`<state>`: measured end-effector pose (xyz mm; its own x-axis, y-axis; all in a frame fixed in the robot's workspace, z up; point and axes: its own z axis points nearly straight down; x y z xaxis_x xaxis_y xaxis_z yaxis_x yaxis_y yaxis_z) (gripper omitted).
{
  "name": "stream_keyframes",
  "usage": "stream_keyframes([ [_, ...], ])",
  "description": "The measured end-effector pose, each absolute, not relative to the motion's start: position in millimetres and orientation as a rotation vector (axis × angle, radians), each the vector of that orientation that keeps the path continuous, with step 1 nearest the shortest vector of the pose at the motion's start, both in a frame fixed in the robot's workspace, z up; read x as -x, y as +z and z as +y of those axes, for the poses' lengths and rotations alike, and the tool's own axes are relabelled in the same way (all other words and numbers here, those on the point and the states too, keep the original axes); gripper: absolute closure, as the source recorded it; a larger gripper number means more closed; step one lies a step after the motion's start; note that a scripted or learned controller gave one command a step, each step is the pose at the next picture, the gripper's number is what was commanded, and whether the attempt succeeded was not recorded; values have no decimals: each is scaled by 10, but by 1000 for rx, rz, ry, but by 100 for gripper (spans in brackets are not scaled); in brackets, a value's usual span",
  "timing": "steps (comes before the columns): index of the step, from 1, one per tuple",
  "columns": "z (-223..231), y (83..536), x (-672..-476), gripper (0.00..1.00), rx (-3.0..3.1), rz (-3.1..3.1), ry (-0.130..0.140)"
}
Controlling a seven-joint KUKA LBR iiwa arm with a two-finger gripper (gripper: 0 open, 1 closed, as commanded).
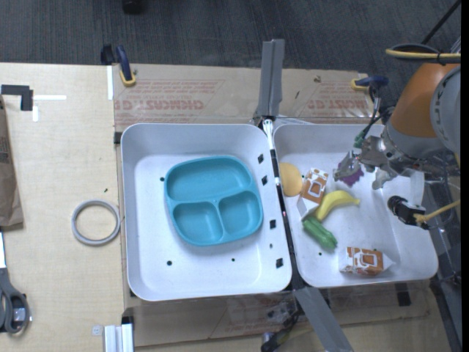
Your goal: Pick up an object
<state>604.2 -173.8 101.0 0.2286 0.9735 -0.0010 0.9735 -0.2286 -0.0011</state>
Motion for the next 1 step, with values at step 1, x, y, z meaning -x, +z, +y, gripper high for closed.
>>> stream_keyframes([
  [1,-1310,909,-5931,0,2196,-2244,3],
])
